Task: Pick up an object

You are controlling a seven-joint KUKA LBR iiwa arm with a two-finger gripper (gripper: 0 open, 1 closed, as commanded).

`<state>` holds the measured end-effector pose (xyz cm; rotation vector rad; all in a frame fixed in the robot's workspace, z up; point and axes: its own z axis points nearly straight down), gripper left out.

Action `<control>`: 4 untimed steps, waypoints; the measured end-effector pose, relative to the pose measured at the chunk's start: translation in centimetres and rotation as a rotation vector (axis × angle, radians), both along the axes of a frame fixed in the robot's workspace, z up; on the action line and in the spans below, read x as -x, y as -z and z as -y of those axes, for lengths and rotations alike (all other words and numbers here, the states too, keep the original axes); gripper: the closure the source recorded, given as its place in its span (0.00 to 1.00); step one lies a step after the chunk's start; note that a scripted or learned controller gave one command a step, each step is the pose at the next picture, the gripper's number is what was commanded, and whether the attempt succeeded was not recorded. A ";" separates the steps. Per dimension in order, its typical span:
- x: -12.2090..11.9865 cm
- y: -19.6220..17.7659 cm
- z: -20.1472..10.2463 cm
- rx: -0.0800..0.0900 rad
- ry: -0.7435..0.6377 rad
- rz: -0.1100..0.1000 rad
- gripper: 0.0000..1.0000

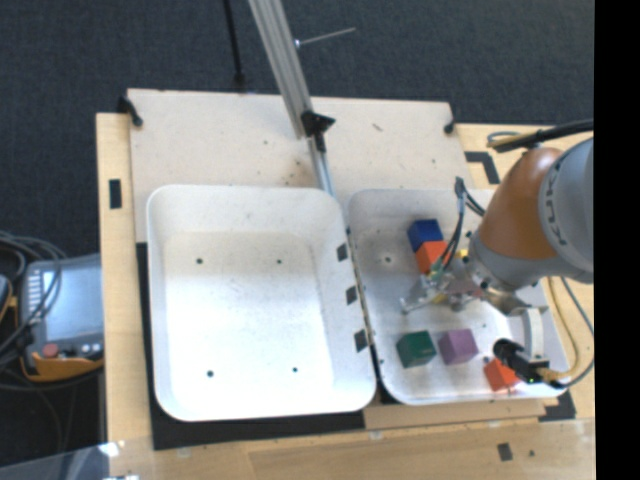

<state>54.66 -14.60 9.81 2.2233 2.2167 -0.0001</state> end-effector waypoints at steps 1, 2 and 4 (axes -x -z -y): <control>-0.1 -1.1 0.1 -0.001 0.006 0.004 1.00; 0.4 -6.0 0.9 0.001 0.001 0.005 1.00; 0.0 -16.0 0.6 0.001 -0.007 0.007 1.00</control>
